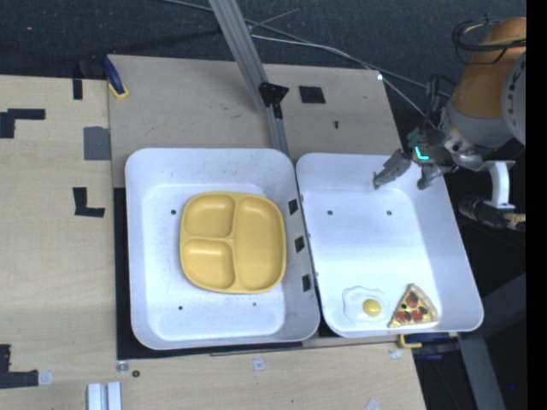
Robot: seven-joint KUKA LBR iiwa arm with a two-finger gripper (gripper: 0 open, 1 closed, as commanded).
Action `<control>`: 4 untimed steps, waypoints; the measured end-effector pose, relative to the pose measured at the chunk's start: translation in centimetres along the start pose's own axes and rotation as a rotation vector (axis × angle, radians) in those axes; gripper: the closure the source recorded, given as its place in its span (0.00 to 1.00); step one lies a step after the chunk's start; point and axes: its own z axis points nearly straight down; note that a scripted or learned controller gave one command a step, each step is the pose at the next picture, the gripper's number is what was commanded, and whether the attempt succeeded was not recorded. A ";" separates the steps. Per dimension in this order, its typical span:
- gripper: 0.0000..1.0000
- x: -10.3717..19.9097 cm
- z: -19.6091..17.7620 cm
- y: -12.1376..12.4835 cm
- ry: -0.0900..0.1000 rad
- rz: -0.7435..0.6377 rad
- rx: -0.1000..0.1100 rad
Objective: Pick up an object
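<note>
Lying flat in the right bin (444, 229), near its front right corner, was a toy pizza slice (414, 307), a tan wedge with red and dark toppings. Just left of the slice sat a toy fried egg (363, 304), white with a yellow yolk. The gripper (403, 174) hung over that bin's far edge, well apart from the slice, jaws spread and holding nothing. The left bin (154, 229) held a yellow divided plate (232, 243).
</note>
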 end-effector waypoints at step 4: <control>1.00 0.8 10.2 0.4 -0.001 -0.002 -0.001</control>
